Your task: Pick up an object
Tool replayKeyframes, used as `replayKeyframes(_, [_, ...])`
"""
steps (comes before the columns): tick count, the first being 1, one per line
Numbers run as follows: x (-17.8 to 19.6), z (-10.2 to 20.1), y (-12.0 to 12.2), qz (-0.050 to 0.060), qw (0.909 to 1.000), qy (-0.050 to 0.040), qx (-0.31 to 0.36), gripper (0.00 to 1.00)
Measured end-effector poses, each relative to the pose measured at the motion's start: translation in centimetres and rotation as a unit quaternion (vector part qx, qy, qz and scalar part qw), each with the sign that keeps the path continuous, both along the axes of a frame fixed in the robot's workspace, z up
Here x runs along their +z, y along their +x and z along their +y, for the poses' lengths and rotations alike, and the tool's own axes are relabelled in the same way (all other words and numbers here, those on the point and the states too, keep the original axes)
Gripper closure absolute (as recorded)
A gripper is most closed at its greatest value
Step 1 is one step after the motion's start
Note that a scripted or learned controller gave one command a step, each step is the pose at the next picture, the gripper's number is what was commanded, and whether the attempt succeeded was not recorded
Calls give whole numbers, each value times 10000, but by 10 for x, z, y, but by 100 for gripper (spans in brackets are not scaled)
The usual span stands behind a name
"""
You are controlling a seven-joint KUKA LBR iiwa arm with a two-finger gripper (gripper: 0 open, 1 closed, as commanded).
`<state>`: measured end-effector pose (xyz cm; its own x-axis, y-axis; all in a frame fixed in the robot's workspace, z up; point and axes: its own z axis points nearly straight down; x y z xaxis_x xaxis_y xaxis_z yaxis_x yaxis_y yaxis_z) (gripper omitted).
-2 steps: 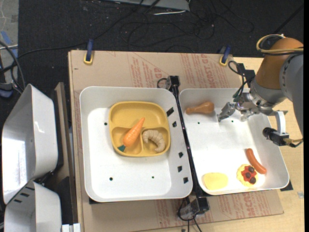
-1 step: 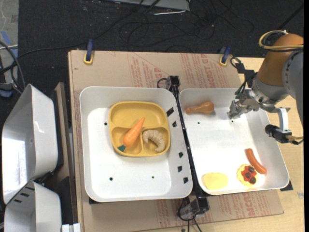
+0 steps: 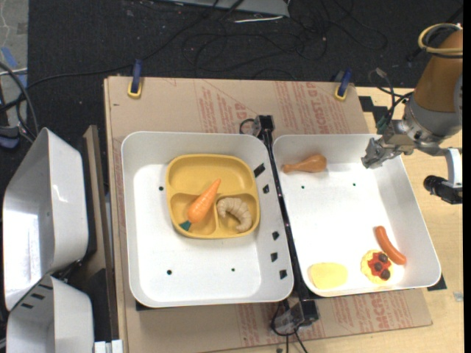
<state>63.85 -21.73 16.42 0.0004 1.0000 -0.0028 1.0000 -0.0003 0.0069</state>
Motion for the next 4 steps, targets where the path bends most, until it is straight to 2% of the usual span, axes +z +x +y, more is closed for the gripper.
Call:
replayKeyframes(2, [94, -4, 8, -2, 10000, 0, 21, 100])
replayKeyframes(3, [84, 39, -7, 41, 10000, 20, 35, 100])
replayKeyframes(4, [91, 93, -20, 36, 10000, 21, 41, 100])
